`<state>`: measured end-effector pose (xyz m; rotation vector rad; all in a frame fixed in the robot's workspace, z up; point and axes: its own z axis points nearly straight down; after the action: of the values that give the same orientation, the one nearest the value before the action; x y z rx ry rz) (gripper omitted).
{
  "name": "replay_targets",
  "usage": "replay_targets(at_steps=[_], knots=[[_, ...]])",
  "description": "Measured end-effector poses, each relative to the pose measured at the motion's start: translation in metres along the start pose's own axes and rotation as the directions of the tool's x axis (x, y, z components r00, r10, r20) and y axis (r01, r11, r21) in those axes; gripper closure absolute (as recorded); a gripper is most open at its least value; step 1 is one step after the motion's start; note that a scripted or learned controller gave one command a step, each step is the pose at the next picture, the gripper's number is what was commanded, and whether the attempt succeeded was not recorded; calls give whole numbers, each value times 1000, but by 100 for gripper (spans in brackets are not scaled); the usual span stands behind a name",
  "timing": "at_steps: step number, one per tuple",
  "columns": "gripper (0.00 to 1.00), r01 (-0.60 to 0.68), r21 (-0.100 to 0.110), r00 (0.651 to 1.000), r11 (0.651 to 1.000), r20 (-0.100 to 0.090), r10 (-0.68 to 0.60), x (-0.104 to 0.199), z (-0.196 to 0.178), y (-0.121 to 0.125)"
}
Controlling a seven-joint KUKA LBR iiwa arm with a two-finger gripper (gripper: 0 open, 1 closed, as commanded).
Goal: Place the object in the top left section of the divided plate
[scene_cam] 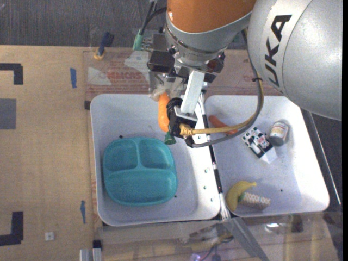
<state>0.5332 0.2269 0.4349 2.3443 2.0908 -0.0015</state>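
An orange toy carrot [162, 116] with a green end [169, 140] hangs nearly upright over the left bin, just past the far right corner of the plate. Its top end sits between the fingers of my gripper [161, 98], which is shut on it. The teal divided plate [120, 186] lies in the left bin's near half, with two small sections along its far side and one large section nearest the camera. All three sections are bare. The carrot's green end is level with the plate's far right edge, not over the top left section [122, 152].
The left bin [109, 113] has bare white floor behind the plate. In the right bin [304, 162] lie an orange piece [217, 123], a black-and-white block [258, 142], a small jar [278, 130], a yellow banana [238, 192] and a speckled block [255, 201].
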Motion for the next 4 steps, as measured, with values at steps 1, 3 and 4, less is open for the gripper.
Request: replay_targets(at_steps=[1,3,4], knots=[[100,186,3,983,983,1,-186,-7,5,-54],[100,270,-1,963,963,0,-270,-13,0,-23],[100,711,0,703,703,-1,-711,-28,45,-51]])
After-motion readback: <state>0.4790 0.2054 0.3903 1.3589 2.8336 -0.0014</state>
